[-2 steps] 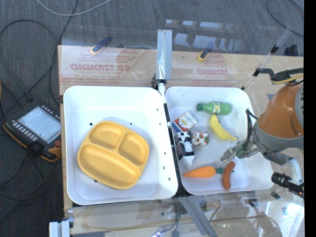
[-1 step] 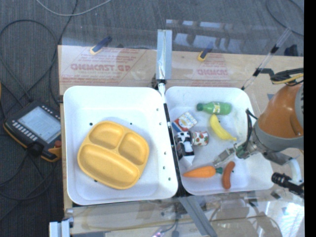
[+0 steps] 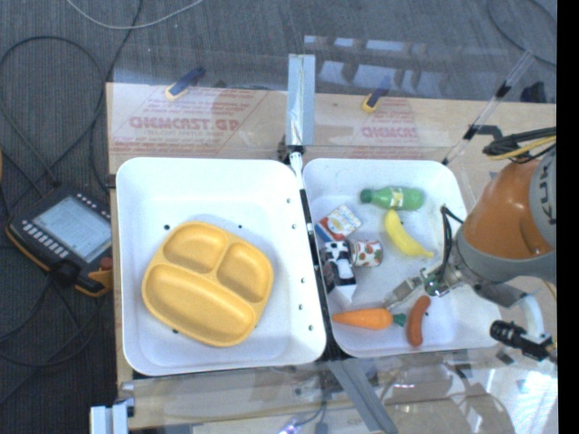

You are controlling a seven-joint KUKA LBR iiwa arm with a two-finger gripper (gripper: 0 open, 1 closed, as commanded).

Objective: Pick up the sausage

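The gripper [image 3: 412, 289] is positioned low inside the right-hand bin [image 3: 457, 188], at that bin's near side. Whether it is spread or pressed together cannot be told. The sausage [image 3: 417, 320] is located just below the tool, lying on the bin floor. The carrot [image 3: 363, 318] lies left of the sausage. The banana [image 3: 403, 234] and the green bottle [image 3: 393, 197] are located above the tool.

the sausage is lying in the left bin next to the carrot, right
Not quite: the camera view shows the sausage in the right bin, not the left one. It does lie next to the carrot.
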